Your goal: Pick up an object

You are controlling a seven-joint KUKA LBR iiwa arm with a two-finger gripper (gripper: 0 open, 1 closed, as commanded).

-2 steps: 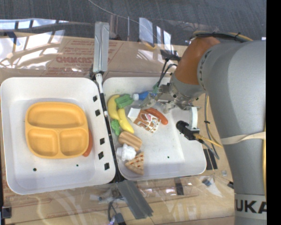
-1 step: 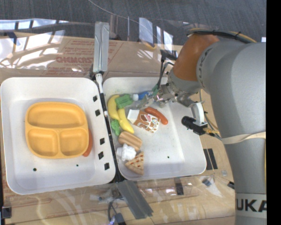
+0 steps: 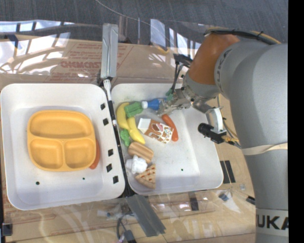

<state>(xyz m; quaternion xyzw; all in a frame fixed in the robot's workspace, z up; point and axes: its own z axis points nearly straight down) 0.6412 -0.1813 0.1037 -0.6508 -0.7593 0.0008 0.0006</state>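
end effector (image 3: 168, 104): low in right bin (image 3: 202, 161), beside blue-capped bottle (image 3: 153, 104); finger state impossible to tell
bottle: probably light, rigid, slippery; best gripped across body

White letters "UKA" stand on the grey robot arm's base (image 3: 271, 221), lower right of the frame; faint reddish print on the brown cardboard sheet (image 3: 76, 59) is unreadable.

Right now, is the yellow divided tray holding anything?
Empty: all three compartments of the yellow tray show bare yellow; it lies flat in the left bin.
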